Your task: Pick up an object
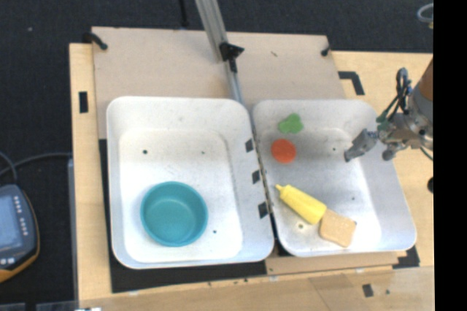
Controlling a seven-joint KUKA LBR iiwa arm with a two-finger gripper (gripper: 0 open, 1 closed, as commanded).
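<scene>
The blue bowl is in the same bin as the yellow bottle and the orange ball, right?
Not quite. The camera view shows the blue bowl alone in the left bin. The yellow bottle and the orange ball do share a bin, but it is the right bin, along with a green piece and a tan piece.

You have two white bins: the one far from the gripper (363, 144) holds one teal bowl (174, 212); the one beneath it holds four things, one green piece (290, 124), one orange ball (284, 151), one yellow bottle (300, 203), one tan block (338, 228).
</scene>
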